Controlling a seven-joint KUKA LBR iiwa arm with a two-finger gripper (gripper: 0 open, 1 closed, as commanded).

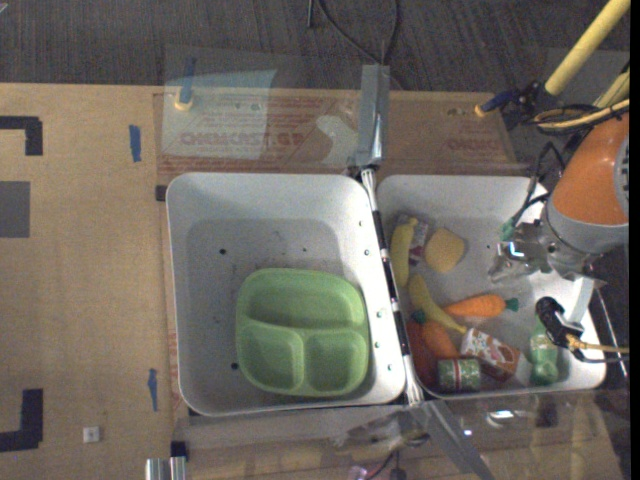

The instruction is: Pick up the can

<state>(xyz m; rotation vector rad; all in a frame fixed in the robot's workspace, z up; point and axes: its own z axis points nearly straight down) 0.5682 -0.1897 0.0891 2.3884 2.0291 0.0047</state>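
**Approach stage: gripper above the right bin, can not yet reached**

The can (459, 373) lies on its side near the front wall of the right bin (470, 190), pressed among other items: an orange carrot-like piece (433, 339) just behind it toward the divider and a red-and-white packet (489, 349) touching it on the arm side. The gripper (515, 253) hangs over the far arm-side part of the same bin, well apart from the can; nothing shows between its fingers, and how far they are spread cannot be told from this slanted view. The left bin (200, 203), beside the can's bin, carries a green divided plate (300, 333). Judged step: approach. The next move calls for travel toward the bin's front wall, then a descent aligned across the can's short axis, avoiding the neighbours.
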